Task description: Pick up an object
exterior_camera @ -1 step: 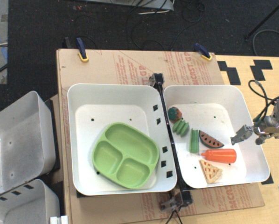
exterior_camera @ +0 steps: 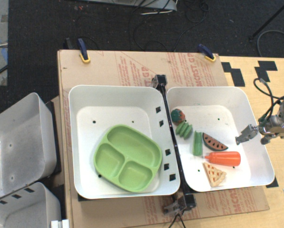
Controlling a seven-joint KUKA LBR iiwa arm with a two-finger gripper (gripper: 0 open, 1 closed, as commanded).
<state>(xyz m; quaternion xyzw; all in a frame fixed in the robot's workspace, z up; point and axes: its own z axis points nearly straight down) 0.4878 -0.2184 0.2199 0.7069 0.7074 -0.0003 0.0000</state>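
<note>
Carrot (exterior_camera: 224, 158) lies long axis left-right in right bin (exterior_camera: 237, 95); hand (exterior_camera: 249, 133) nearby, grip state unclear.

The right bin (exterior_camera: 237, 99) holds a cluster of toy foods. A small round red-and-green piece (exterior_camera: 178, 114) lies nearest the divider, with a ridged green piece (exterior_camera: 184, 129) just below it. A slim green stick (exterior_camera: 198, 143) lies upright in the view, beside a dark watermelon slice (exterior_camera: 214, 142). Below these an orange carrot (exterior_camera: 223, 158) lies crosswise, and a tan waffled wedge (exterior_camera: 214, 174) rests near the bin's front wall
</note>
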